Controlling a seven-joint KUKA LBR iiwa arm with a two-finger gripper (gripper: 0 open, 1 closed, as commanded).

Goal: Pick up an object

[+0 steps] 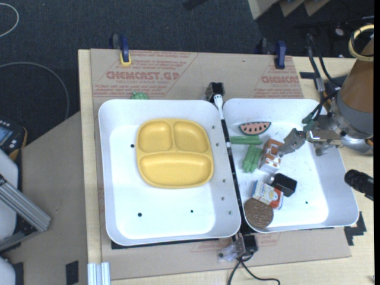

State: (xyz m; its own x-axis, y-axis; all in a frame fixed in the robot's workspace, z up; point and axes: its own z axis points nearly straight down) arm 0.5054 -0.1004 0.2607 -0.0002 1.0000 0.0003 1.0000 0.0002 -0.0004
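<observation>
My hand [292, 142] hangs over the right bin [332, 209], reaching in from the right, its tip low near the bin's middle. I cannot tell how it is set; nothing shows pinched in it. Just beside its tip, to the left, stands an orange-and-white carton [272, 153]. Left of that lie 2 green sticks [252, 158], with a longer green one [244, 140] across their top. A watermelon slice [255, 127] lies near the bin's far edge. Toward the near edge sit a black block [284, 184], a small packet [266, 194] touching it, and a brown disc [259, 213] against the rim. The left bin [119, 206] holds a yellow tray [174, 153] with 3 compartments. Both bins rest side by side on the surface [89, 129].
</observation>
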